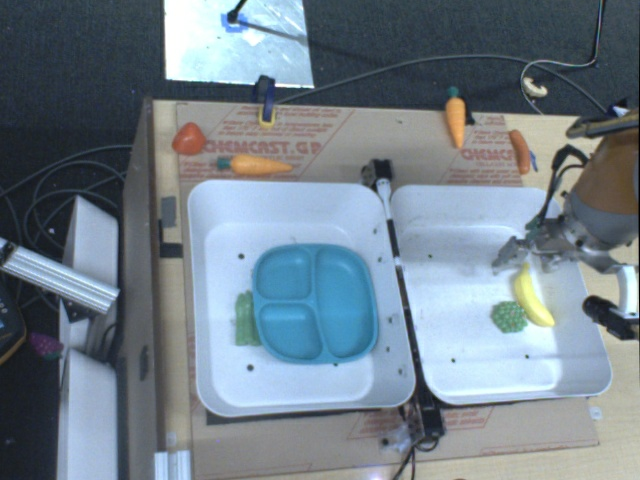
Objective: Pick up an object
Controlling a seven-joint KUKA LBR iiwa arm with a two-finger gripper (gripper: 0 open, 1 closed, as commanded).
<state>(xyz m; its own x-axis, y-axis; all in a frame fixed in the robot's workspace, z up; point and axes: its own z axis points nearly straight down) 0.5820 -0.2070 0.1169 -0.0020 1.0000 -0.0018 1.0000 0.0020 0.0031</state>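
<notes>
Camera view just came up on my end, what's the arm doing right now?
The arm's tool hangs over the right bin, just above the yellow banana, with nothing visibly held. A green broccoli piece lies touching the banana. In the left bin, a blue divided plate sits beside a green item.

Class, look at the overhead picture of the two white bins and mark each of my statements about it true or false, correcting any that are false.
1. The blue divided plate lies in the left bin. True.
2. The banana lies in the left bin. False: it lies in the right bin.
3. A green, bumpy item sits right beside the banana. True.
4. The gripper is over the blue plate. False: it is over the right bin, just above the banana in the picture.
5. A carrot lies on the cardboard behind the left bin. True.
</notes>
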